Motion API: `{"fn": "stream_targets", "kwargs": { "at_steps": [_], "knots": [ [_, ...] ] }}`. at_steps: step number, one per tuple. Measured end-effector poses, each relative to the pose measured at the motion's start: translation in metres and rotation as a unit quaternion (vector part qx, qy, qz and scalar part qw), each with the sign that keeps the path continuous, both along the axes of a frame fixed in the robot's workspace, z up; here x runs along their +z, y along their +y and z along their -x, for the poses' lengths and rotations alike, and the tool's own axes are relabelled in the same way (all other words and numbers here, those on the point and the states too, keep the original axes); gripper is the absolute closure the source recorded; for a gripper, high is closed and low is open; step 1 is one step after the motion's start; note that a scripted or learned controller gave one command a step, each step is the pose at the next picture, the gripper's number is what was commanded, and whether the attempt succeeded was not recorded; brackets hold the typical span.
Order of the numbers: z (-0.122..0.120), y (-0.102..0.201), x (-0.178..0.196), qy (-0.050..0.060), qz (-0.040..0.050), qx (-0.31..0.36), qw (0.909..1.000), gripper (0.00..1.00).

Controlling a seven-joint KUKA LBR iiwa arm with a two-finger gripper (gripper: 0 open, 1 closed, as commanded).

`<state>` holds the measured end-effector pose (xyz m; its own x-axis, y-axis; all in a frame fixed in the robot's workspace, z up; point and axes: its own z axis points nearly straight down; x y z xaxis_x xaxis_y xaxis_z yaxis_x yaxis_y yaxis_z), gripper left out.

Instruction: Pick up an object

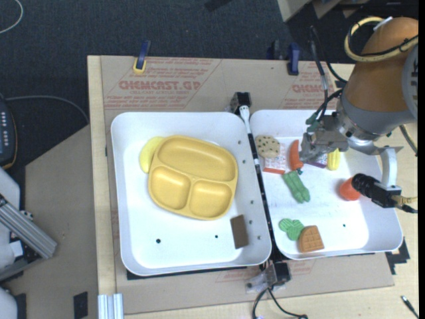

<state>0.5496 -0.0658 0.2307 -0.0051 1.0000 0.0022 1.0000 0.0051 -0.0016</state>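
Note:
My gripper (307,159) hangs over the back of the right bin (372,234), its tips low beside an orange carrot piece (294,153). A green pickle-like toy (297,185) lies just in front of the tips. Left of them rests a speckled cookie (267,145). A yellow piece (333,158) and a purple scrap sit right under the wrist. A red-orange tomato (348,189) lies to the right. At the front of this bin a green broccoli-like toy (290,227) touches a brown waffle piece (310,238).
The left bin (129,178) holds a yellow divided tray (192,177) over a yellow piece (149,153), plus a small brown block (238,231). A black part of the arm (375,190) juts over the right bin's right side. Clamps stand at the board's far edge.

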Motion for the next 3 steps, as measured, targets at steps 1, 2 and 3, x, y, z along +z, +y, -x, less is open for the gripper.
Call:
{"fn": "stream_targets", "kwargs": {
  "at_steps": [1,2,3],
  "knots": [
    [0.008,-0.008,0.004,0.000,0.0003,-0.003,1.0000,1.00],
    [0.016,-0.002,-0.005,0.000,0.0008,-0.003,1.0000,1.00],
    [0.002,-0.008,0.003,-0.002,0.0014,-0.002,1.0000,1.00]
  ]
}}
